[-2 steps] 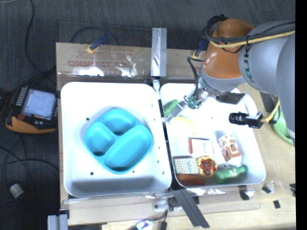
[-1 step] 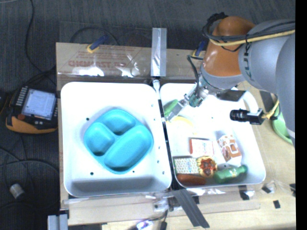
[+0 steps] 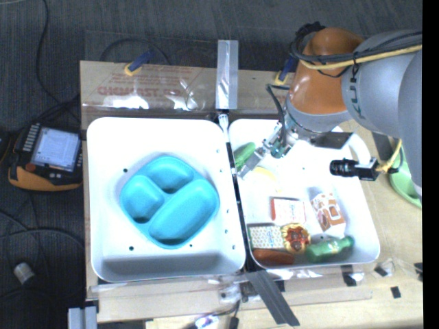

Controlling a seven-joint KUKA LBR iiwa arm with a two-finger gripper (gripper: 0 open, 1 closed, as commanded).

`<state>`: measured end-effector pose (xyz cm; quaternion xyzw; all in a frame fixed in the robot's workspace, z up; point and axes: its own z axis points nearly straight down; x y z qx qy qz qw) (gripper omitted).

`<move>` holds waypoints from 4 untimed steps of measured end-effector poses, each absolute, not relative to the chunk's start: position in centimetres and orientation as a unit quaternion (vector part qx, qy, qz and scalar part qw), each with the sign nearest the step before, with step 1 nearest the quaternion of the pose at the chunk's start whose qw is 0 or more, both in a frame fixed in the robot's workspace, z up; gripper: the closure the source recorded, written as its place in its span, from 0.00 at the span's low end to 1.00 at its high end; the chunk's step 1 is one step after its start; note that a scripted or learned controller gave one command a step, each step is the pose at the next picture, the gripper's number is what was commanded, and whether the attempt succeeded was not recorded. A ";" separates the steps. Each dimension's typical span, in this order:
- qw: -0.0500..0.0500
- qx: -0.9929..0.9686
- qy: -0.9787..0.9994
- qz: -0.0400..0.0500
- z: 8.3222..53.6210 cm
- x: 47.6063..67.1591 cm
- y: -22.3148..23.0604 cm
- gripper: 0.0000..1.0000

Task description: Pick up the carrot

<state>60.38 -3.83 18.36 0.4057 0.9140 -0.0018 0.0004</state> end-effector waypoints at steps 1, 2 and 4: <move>0.001 0.378 0.926 -0.002 18.4 61.7 -6.4 0.00; 0.001 0.344 0.939 -0.002 18.4 64.9 -6.8 0.00; 0.002 0.199 0.980 -0.001 25.5 65.0 -7.5 0.00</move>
